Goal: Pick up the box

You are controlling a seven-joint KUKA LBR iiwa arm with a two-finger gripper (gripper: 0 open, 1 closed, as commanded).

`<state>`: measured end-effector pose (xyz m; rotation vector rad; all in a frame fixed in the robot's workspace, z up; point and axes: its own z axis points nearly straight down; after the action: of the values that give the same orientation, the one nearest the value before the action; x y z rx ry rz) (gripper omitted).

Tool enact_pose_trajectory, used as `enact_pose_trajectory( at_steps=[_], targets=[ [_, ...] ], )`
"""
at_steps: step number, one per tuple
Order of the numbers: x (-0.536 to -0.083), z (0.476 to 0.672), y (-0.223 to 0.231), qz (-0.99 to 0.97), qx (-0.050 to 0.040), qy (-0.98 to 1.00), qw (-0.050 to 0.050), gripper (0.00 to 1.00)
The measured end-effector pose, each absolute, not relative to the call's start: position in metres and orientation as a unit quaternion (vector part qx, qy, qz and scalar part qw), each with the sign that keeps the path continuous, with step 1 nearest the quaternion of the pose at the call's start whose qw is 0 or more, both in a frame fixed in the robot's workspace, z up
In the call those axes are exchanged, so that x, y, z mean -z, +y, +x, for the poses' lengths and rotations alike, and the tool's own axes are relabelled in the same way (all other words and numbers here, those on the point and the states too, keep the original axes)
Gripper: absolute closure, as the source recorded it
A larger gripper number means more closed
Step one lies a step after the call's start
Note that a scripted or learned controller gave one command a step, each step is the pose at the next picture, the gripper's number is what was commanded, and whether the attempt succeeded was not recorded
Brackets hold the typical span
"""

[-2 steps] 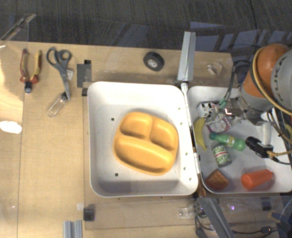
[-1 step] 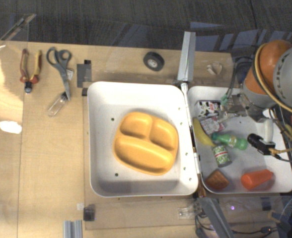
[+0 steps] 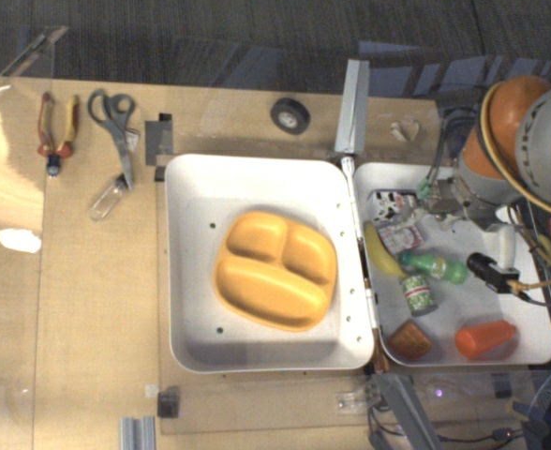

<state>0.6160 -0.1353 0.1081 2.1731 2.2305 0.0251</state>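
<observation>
A small box [image 3: 393, 206] with white, black and pink print lies in the far left corner of the right bin [image 3: 538, 354]. My gripper [image 3: 443, 198] hangs over the far part of that bin, just right of the box, under the grey arm with its orange band [image 3: 505, 125]. Nothing shows as held in it.
The right bin also holds a yellow banana [image 3: 380, 253], a green bottle [image 3: 437, 267], a small can [image 3: 418, 294], a brown block [image 3: 409, 340] and an orange-red piece [image 3: 485, 337]. A yellow moulded tray [image 3: 275, 268] lies in the left bin [image 3: 191, 251]. Scissors [image 3: 116, 125], pliers [image 3: 55, 129] and a tape roll [image 3: 290, 114] lie on the bench.
</observation>
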Motion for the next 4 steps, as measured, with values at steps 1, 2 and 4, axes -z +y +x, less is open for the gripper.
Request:
enact_pose_trajectory(
  at_steps=[1, 2, 4],
  targets=[
    [-0.096, 0.614, -0.085, 0.744, -0.0078, 0.668, 0.010, 0.00],
    [-0.109, 0.615, -0.096, 0.746, -0.0055, 0.665, 0.019, 1.00],
    [-0.098, 0.610, -0.091, 0.752, -0.0118, 0.658, 0.012, 0.00]
  ],
)
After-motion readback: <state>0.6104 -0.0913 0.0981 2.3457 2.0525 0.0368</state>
